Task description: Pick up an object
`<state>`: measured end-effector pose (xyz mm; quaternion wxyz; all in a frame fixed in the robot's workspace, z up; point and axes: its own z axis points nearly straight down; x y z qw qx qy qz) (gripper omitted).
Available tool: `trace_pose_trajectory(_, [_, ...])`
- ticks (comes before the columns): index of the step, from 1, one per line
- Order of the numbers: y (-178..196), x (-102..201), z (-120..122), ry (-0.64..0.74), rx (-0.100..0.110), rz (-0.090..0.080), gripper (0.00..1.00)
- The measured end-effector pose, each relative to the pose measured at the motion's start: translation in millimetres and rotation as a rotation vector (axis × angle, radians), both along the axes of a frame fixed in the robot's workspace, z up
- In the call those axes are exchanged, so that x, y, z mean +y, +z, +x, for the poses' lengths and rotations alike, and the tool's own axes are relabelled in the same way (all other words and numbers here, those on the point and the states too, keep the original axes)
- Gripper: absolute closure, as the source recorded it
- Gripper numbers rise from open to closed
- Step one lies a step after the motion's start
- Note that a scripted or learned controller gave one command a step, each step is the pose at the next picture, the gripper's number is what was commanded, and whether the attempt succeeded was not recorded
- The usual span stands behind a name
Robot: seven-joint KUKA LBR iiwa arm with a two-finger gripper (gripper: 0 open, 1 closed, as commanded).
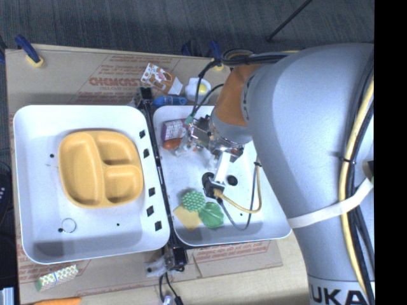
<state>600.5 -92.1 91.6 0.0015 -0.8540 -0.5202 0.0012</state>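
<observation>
Start at the near end of the right bin (273,230): a green knobbly ball (193,200), a smooth green piece (213,216) and a flat yellow piece (186,218) lie touching in a cluster, so any pick there risks dragging a neighbour along. Further in, the claw (198,135) hangs low over the far left part of that bin. The wrist hides its tips, so you cannot tell how far open it is, and nothing can be seen in its hold. The likeliest candidates lie just beside it: a purple packet (172,130) against the far left corner and a small orange piece (172,144) just nearer. To do this well, centre on one of them, keep off the bin wall, and close only once the thing sits squarely in the claw. The left bin (32,170) holds a yellow divided tray (102,167), well apart from the arm. Beyond both bins, a printed snack packet (156,77) rests on the bench (95,75).
</observation>
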Motion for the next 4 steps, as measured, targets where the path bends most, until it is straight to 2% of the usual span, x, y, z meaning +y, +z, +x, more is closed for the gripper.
trace_pose_trajectory(1, [101,56,56,0.409,-0.002,0.0,0.0])
trace_pose_trajectory(2, [100,68,31,0.597,0.0,0.003,0.0])
trace_pose_trajectory(3, [9,-22,38,0.584,0.004,0.001,0.0])
trace_pose_trajectory(4, [-1,-7,-43,0.633,0.001,0.003,0.0])
